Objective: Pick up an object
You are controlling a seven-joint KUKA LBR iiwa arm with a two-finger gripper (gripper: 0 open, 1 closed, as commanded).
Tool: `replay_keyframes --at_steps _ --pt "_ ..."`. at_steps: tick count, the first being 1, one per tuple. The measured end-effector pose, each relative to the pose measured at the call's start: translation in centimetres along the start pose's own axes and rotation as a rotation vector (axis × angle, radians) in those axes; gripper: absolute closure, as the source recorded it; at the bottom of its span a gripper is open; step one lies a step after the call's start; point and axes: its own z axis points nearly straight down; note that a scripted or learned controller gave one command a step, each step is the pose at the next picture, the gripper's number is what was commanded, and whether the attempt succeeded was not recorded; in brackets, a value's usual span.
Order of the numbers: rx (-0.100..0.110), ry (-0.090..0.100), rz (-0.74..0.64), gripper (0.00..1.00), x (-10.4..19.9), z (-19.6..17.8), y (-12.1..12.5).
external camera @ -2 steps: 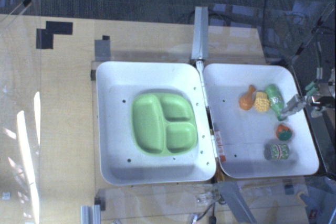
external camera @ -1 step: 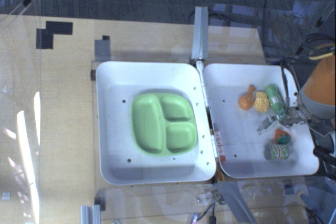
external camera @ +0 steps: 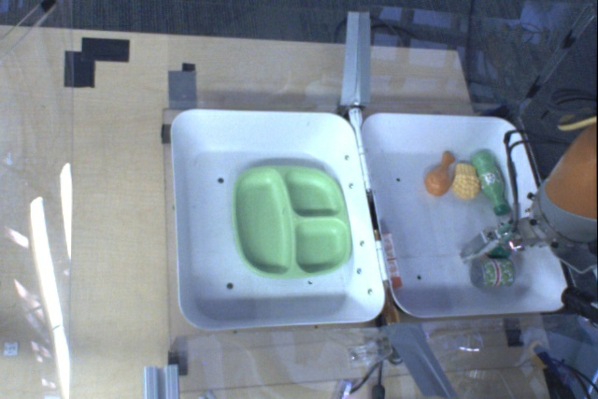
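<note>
Green tray (external camera: 291,220), white bins (external camera: 206,229)

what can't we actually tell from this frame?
- Gripper state: too small and blurred in the camera view to read.
- Small grey-green can in the right white bin: label blurred; whether the gripper touches it is unclear.
- Grey arm: cut off by the right edge.
- Green plastic bottle, yellow corn-like toy, orange pear-like toy: too small to tell whether they touch.
</note>
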Motion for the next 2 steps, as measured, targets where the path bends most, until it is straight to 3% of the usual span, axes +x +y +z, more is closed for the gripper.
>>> replay_keyframes --at_steps 1,2 --pt "-0.006 0.0 -0.002 1.0 0.1 -1.2 0.3" --pt "0.005 0.003 -0.042 1.0 6.8 -11.4 4.7"
